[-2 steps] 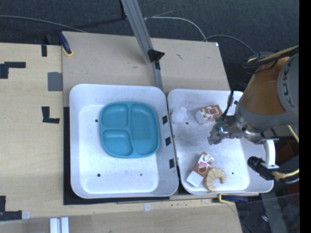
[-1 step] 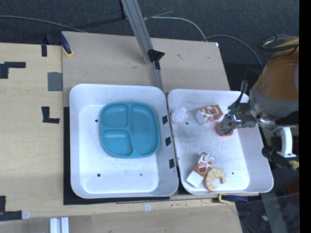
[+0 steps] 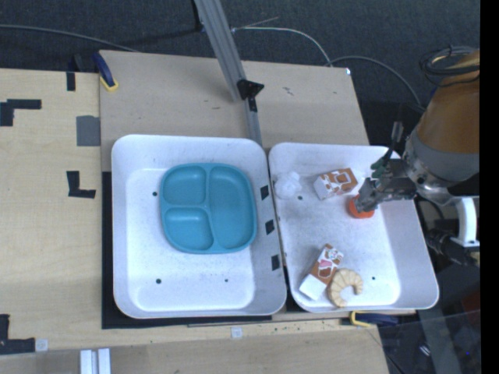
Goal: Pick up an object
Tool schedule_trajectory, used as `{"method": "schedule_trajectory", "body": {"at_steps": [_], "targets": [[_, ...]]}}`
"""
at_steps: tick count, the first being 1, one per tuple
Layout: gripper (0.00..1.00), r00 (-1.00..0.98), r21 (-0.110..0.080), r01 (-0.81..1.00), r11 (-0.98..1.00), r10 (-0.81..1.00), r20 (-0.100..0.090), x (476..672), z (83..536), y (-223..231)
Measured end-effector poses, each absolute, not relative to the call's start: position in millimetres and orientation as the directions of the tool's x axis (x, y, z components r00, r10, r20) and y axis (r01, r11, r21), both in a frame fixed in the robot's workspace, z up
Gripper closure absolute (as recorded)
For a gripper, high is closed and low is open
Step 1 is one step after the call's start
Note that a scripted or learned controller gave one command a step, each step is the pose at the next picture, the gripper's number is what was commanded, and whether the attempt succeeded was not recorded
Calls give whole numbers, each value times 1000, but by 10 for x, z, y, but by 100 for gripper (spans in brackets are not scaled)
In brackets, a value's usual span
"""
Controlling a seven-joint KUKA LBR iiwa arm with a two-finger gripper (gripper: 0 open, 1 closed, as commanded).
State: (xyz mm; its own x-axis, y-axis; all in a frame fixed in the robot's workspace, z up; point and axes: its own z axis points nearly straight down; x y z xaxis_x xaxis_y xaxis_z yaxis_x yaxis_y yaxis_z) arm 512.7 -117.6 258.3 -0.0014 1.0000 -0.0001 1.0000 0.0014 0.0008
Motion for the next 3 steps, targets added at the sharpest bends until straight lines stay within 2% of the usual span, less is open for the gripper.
{"method": "schedule_trajectory", "body": {"at_steps": [1, 2, 3], "targets": [[100, -7, -2, 1000, 7, 1000, 1, 5339, 2505, -603], [100, -8, -3, 1000, 8, 1000, 2, 5384, 2438, 12], [100, -6, -2, 1000, 6, 1000, 0, 5541, 2361, 430]]}}
